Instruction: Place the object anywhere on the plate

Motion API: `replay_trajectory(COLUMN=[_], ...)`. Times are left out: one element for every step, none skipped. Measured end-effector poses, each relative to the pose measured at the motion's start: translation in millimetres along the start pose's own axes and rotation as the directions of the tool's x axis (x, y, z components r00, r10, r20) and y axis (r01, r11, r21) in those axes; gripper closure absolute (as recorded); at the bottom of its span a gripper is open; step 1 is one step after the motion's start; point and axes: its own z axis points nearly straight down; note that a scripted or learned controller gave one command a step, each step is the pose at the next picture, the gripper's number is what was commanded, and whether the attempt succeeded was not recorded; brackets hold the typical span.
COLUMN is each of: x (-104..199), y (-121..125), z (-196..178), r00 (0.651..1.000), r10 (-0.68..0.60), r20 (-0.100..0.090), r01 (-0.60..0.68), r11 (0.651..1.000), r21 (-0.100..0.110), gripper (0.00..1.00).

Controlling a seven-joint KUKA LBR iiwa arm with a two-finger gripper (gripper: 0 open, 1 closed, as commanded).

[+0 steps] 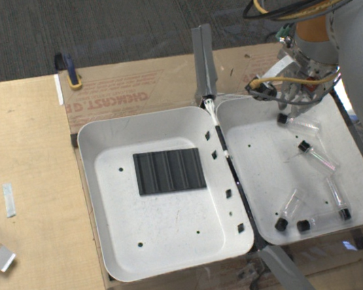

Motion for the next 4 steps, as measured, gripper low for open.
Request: replay_trajectory(x=[-3, 13, -16, 63], y=[-70, -156, -261, -277], z=[-22, -33, 10, -45], r00=[1.0, 0.998, 0.999, 0.986], r10=[0.008, -0.059, 0.053, 0.168], r20=[0.001, 0.0, 0.0, -0.003], r01=[-0.008, 0.059, -0.053, -0.168], r11=[1.0, 0.998, 0.999, 0.986], r21=[0.0, -0.001, -0.002, -0.003], gripper=[1.0, 1.0, 1.0, 1.0])
